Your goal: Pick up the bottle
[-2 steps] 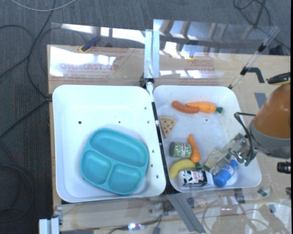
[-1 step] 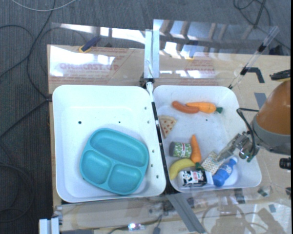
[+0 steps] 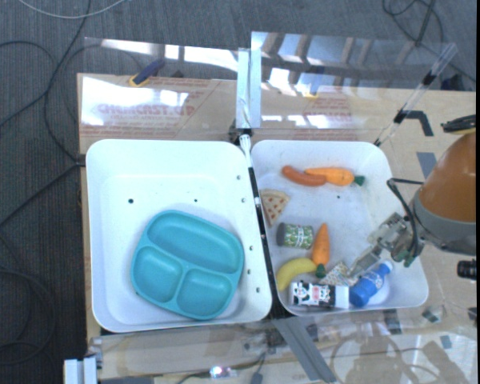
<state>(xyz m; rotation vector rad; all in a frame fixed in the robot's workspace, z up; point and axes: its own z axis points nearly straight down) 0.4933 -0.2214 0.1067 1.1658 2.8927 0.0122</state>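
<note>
The white plastic bottle with a blue cap and a black-and-white label (image 3: 336, 294) lay on its side at the near edge of the right white bin (image 3: 382, 160), just beside a yellow banana (image 3: 292, 272) – not lifted, so in my judgement the whole pick was left to do. The metal claw (image 3: 366, 258) hung low over that bin, just above the bottle's cap end, and I could not tell if it was apart or together. The left white bin (image 3: 104, 214) carried a smooth teal plastic plate with three compartments (image 3: 188, 262), and two orange carrots (image 3: 318, 176) and a small green can (image 3: 295, 235) lay further in the right one.
</note>
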